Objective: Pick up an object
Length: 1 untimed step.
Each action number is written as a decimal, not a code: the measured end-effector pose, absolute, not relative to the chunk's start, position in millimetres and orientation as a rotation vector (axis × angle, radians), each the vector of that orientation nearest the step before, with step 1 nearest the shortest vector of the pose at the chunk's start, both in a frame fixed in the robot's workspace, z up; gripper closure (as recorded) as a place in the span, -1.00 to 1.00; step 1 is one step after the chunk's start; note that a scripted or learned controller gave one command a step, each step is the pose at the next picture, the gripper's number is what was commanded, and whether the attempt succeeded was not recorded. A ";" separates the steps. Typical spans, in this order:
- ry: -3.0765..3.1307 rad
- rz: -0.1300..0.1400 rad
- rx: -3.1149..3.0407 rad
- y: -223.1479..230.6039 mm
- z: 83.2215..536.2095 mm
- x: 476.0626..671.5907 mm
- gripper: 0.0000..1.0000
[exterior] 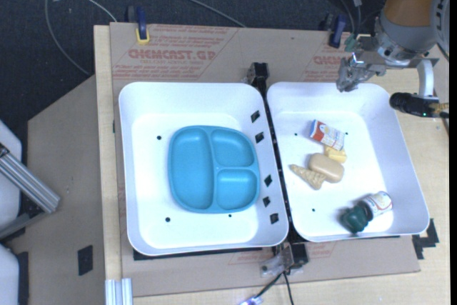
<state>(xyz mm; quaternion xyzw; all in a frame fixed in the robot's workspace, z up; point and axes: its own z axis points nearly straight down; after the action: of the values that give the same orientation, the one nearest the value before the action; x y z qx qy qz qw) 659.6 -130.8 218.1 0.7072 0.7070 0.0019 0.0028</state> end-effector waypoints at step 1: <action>2.220 0.004 2.218 -130.5 256.2 660.4 1.00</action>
<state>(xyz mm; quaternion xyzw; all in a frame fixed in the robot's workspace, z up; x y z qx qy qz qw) 660.4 -130.5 256.2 0.7067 0.7075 0.0012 0.0015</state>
